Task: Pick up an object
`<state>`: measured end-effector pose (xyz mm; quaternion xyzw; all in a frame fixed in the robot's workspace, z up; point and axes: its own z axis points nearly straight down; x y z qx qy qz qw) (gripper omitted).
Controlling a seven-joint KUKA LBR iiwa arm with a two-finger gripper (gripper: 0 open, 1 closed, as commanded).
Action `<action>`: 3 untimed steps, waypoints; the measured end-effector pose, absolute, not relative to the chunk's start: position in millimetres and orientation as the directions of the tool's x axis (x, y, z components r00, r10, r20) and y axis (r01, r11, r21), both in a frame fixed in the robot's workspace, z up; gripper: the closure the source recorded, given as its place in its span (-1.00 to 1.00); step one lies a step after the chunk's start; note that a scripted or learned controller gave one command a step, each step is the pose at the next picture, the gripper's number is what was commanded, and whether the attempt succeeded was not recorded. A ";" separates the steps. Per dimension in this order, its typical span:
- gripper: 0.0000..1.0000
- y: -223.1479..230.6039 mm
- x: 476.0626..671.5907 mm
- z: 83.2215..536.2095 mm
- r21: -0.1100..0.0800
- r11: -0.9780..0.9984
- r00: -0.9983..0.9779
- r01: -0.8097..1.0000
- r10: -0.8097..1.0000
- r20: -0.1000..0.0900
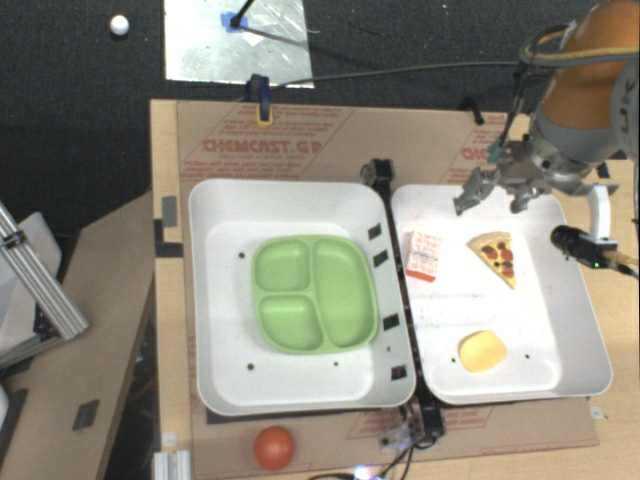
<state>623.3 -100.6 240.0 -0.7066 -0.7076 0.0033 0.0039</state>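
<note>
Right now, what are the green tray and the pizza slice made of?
The green tray looks like molded plastic: one even color, a soft sheen, rounded compartments. The pizza slice is probably a plastic or rubber toy: flat bright colors and neat red dots, though it is too small to be sure.

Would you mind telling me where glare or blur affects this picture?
In the camera view, glare washes out the right bin's floor near the small box; the foil sheet shines brightly; the end effector looks slightly soft; the green tray is sharp.
</note>
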 end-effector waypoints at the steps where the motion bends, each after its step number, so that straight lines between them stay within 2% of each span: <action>1: -1.00 -100.5 625.6 247.0 0.001 0.003 -0.003 1.000 1.000 0.000; 2: -1.00 -104.6 635.1 193.7 0.000 0.002 -0.002 1.000 1.000 -0.001; 3: -1.00 -102.8 634.0 152.4 0.000 0.001 -0.001 1.000 1.000 0.000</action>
